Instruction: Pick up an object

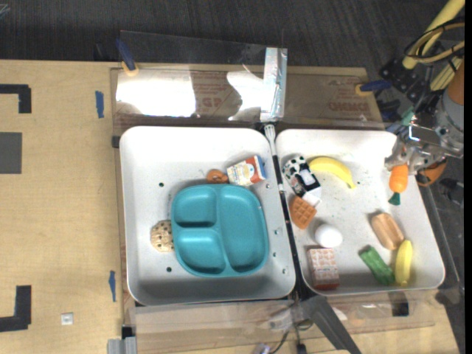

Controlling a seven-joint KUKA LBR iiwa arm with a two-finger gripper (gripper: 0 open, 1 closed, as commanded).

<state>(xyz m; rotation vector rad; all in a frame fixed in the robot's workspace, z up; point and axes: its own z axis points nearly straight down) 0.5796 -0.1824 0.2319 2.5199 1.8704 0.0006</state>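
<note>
While gripper (417, 153) sits at right edge of frame, over rim of right bin (346, 285), grasp state cannot be told. Carrot (398, 179) lies just beside it, at bin's upper right wall. Likely target, by my guess. Risks: carrot against wall leaves little room, may roll or slip; descent could strike rim. Bread roll (386, 229), bananas (333, 169) further off.

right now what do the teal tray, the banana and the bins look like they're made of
Teal tray: likely moulded plastic, matte, one even colour, rounded compartments.
Banana: probably toy plastic, smooth uniform yellow with a slight sheen.
Bins: seemingly hard white plastic or coated metal, faintly speckled and scuffed; the look leaves it open.
</note>
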